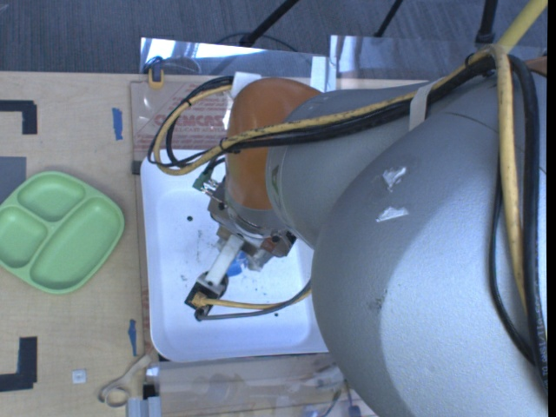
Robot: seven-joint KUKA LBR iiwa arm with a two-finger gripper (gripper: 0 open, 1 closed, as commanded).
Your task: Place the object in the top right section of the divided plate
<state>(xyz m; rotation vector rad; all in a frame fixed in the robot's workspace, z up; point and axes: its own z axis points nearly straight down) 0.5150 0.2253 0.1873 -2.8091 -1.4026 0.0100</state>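
A green divided plate (59, 230) lies on the wooden bench at the left, with two small sections on its upper left and one long section on its lower right. All its sections look bare. My gripper (252, 252) hangs low over the middle of the white bin (174, 320), well to the right of the plate. A small blue thing (236, 268) peeks out just below the gripper. Whether it lies in the bin or sits in the gripper cannot be made out, since the wrist hides the rest.
The grey arm with its orange band (261, 137) covers the bin's right half and the whole right of the view. Yellow cables loop over the bin's top left and bottom. Blue tape marks (117, 122) and black corner marks (24, 115) sit on the bench.
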